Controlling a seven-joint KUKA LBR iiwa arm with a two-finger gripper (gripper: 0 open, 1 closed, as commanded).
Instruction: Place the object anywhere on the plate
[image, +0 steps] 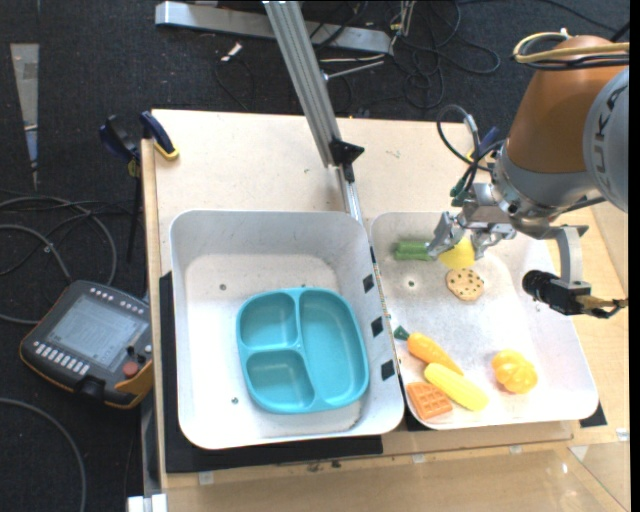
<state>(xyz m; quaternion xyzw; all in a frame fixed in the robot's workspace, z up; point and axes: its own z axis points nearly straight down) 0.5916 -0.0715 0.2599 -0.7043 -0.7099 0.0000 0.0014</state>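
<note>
Fingers (455, 243) low over the right bin (560, 400) — arm (560, 120) bent down from the right.

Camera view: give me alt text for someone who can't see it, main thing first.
The gripper hangs low over the far end of the right bin, beside a yellow block and a green piece. A cookie, carrot, banana, waffle and yellow fruit lie nearer. The left bin holds a teal divided plate.

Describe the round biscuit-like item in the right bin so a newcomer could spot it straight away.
Start at the right-hand shallow white bin, the one the grey arm reaches into. Just below the two-finger gripper and the yellow wedge lies a small round tan cracker. Its flat disc shape and dark dots set it apart from the other food pieces in the bin.
</note>
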